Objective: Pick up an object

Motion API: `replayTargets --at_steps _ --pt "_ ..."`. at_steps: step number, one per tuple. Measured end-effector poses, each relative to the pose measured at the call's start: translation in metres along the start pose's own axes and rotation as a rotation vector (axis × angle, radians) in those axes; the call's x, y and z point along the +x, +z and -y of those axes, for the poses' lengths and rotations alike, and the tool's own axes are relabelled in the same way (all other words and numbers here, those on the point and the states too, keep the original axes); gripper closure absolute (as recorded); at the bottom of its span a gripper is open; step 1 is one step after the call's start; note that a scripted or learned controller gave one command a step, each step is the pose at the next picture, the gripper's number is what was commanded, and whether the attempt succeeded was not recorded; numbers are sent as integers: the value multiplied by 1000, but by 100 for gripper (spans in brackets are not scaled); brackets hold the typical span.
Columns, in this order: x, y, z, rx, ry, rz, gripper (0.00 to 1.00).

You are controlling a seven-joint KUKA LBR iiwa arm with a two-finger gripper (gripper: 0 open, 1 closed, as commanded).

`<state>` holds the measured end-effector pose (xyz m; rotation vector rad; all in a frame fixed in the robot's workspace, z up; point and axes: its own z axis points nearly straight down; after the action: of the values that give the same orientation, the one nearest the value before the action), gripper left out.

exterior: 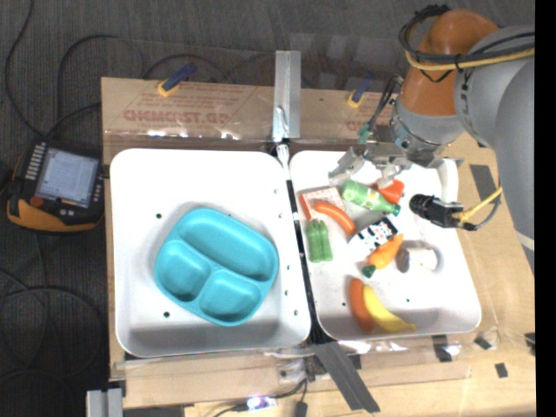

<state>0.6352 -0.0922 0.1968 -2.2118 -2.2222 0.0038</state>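
My gripper [363,174] hangs over the back of the right bin [452,294], open, its fingers spread just above a green bottle [365,196] that lies on the bin floor. Nothing is held between the fingers. An orange-red piece [393,189] lies by the bottle's right end. In front of it are a red-orange sausage shape [334,214], a green pickle [319,240], a black-and-white card [380,230], a carrot [385,252], a white cylinder [418,257] and a banana [380,309].
The left bin [139,189] holds a blue divided plate [217,266]. A metal divider post [287,94] stands behind the seam between the bins. A handheld pendant [59,185] lies off the bench at far left. The arm's body [452,68] looms over the back right.
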Motion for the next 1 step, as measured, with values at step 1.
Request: replayTargets --at_steps 1 --pt "-30 94 38 -1 -22 -1 0"
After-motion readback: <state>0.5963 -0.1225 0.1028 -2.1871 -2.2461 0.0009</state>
